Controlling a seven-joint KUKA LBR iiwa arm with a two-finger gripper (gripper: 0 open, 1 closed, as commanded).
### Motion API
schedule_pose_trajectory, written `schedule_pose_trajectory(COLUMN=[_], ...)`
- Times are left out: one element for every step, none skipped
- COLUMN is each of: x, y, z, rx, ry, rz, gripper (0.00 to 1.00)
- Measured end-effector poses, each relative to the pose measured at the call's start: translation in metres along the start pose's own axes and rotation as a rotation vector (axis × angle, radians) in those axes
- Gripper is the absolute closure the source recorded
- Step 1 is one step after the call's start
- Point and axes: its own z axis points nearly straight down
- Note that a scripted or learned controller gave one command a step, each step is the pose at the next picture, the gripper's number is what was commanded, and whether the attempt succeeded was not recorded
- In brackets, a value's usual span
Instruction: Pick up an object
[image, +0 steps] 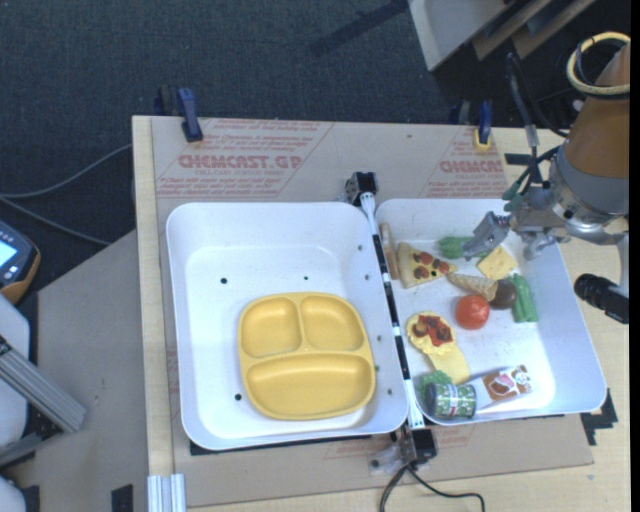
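My gripper (508, 242) hangs over the far part of the right bin (575, 345), open, its two grey fingers spread with nothing between them. Just below it lies a yellow cheese wedge (497, 264). A green toy piece (453, 245) lies to its left, beside a pizza slice (420, 265). Nearer the front are an ice cream cone (473, 283), a red tomato (473, 312), a brown piece (504, 294) and a green pepper (523, 299). At the front lie a yellow-and-red food piece (437, 338), a green can (450, 399) and a red-and-white packet (508, 384).
The left bin (200, 250) holds a yellow divided plate (303, 356). The bins' shared rim (385, 290) runs down the middle. The arm's grey body with its orange band (600, 140) stands at the right. Blue clamps (187, 110) grip the bench's far edge.
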Motion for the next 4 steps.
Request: schedule_pose_trajectory(x=[-0.022, 0.01, 0.02, 0.022], y=[0.007, -0.012, -0.053, -0.078], z=[0.107, 0.167, 0.163, 0.164], rx=[0.009, 0.006, 0.003, 0.002], ry=[0.001, 0.002, 0.002, 0.001], rz=[0.002, -0.001, 0.001, 0.002], gripper=[0.0, 0.0, 0.0, 0.0])
